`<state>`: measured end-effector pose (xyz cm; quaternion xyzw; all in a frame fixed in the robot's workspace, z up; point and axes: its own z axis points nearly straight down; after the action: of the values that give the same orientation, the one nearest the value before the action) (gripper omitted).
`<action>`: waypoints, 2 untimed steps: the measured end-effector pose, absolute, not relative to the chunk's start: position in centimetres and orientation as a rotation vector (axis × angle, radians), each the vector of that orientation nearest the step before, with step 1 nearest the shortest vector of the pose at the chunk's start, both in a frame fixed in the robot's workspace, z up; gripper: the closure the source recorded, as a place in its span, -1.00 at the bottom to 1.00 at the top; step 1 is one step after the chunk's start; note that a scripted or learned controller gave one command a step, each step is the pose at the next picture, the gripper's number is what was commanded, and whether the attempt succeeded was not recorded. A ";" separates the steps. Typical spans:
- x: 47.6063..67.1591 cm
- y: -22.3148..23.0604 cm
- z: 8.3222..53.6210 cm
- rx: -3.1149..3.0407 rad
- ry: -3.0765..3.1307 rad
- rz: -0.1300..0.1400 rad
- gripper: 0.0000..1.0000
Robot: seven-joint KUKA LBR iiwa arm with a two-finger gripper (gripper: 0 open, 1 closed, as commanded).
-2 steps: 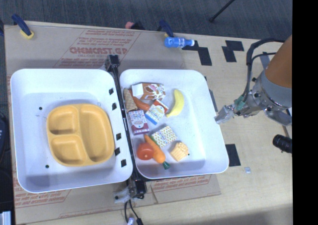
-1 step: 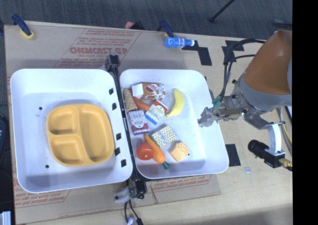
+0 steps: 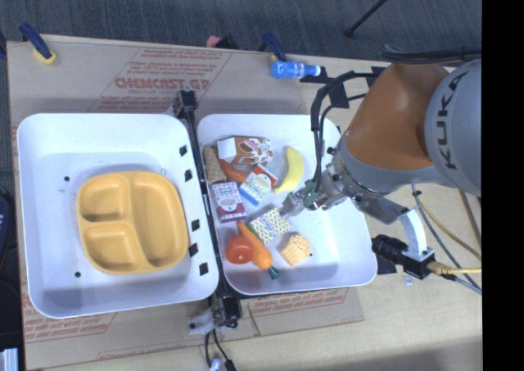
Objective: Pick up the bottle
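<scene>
Two shallow white bins lie side by side on the table [image 3: 344, 324], which is covered with brown cardboard. In the camera view, the left bin [image 3: 33, 197] holds a yellow divided plate [image 3: 131, 220] with three compartments. The right bin [image 3: 348, 259] holds a group of small toy food items: a banana [image 3: 291, 169] near the middle, a brown and white package [image 3: 244, 150] toward the far side, a small red carton [image 3: 227, 200] close to the wall next to the left bin, a blue and white carton [image 3: 255, 188] just beside it, a patterned block [image 3: 269, 224], a tomato [image 3: 238, 251] touching a carrot [image 3: 257, 246], and a yellow waffle-like cube [image 3: 295, 249] near the front edge. The bottle [image 3: 289, 70] — blue, lying on its side — is not in any bin; it rests on the cardboard beyond the far edge of the right bin, next to a blue clamp [image 3: 273, 46]. The arm [image 3: 401, 128] reaches in from the right, its orange band above the wrist, and the gripper [image 3: 296, 201] is low over the right bin, between the banana and the patterned block — well apart from the bottle. Whether the gripper is open or closed, I cannot tell, and I see nothing held in it.
</scene>
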<state>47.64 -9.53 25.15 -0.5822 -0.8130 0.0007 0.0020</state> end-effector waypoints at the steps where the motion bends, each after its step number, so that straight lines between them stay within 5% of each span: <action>1: 47.6 -2.1 19.1 -1.748 -2.604 0.004 1.00; 2: 47.6 8.5 19.1 -1.933 -2.473 0.004 1.00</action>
<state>47.58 8.54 19.14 -0.6160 -0.7878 0.0011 0.0015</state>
